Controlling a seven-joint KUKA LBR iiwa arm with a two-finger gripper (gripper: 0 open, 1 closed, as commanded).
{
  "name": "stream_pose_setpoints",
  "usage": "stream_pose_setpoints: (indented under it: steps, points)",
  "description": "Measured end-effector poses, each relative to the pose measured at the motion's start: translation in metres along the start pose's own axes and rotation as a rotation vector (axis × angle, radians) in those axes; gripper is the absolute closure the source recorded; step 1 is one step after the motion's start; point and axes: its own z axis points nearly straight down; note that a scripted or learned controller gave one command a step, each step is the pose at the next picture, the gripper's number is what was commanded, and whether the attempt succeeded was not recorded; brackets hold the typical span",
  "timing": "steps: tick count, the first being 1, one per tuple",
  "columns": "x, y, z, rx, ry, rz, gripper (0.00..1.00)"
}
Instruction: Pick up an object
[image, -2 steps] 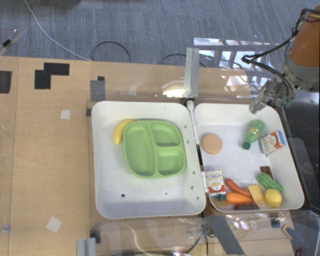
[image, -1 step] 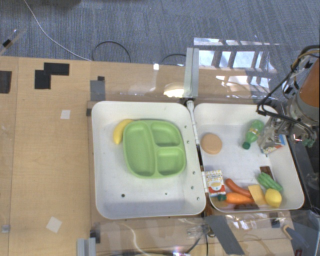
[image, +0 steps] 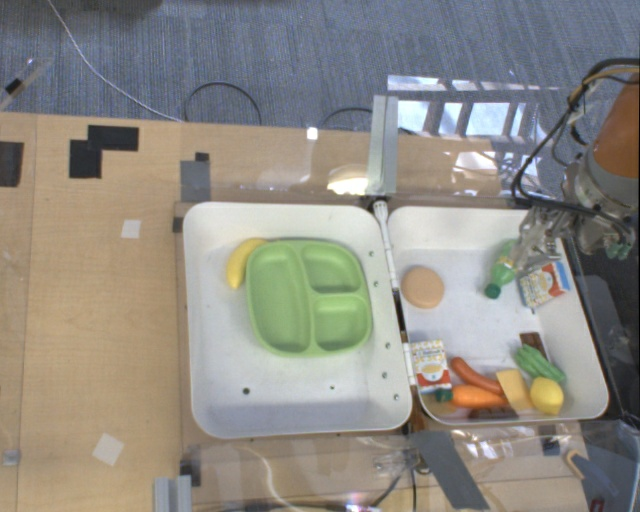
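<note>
My gripper (image: 536, 252) hangs low over the upper right part of the right bin (image: 470, 235). It sits between a green bottle (image: 500, 270), just to its left, and a small blue and white carton (image: 545, 285), just below it. The bottle lies tilted and seems to touch the gripper's left side. I cannot tell whether anything is held. A tan round bun (image: 423, 287) lies at the bin's left side.
Along the right bin's front edge lie a small juice box (image: 430, 363), a sausage (image: 474, 374), a carrot (image: 476, 397), a cheese wedge (image: 513, 387), a lemon (image: 547, 396) and a green vegetable (image: 540, 362). The left bin (image: 215, 380) holds a green divided plate (image: 305, 297) and a banana (image: 239, 263).
</note>
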Motion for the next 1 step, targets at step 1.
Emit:
stream_pose_setpoints:
  steps: [1]
  points:
    - [0.0749, 0.0520, -0.0161, -0.002, 0.002, 0.063, 1.00]
